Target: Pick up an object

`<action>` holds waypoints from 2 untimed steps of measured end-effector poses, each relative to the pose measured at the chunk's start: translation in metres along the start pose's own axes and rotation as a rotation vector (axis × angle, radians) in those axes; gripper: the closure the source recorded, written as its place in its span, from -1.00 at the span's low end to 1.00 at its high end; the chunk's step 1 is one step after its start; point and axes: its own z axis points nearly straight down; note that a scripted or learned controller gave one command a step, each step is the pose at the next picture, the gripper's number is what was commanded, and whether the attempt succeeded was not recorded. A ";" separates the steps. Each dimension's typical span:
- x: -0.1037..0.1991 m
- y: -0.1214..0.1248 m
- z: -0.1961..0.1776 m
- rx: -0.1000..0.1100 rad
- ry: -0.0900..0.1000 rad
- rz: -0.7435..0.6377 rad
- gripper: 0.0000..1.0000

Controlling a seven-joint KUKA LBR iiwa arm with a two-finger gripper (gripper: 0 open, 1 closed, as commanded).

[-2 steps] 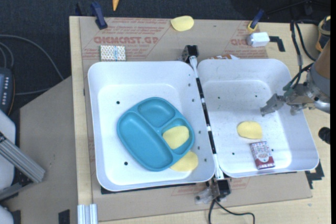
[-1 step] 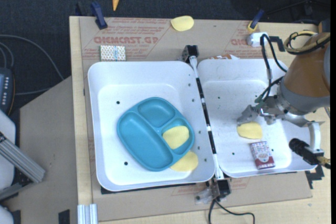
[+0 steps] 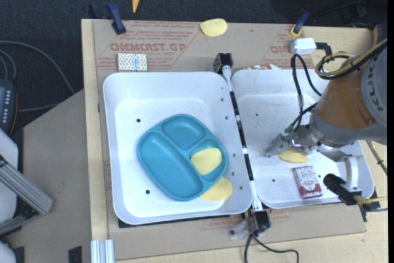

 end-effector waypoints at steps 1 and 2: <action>-0.033 -0.018 -0.048 0.005 0.002 0.000 -1.00; -0.008 -0.027 0.002 0.008 0.005 -0.001 -1.00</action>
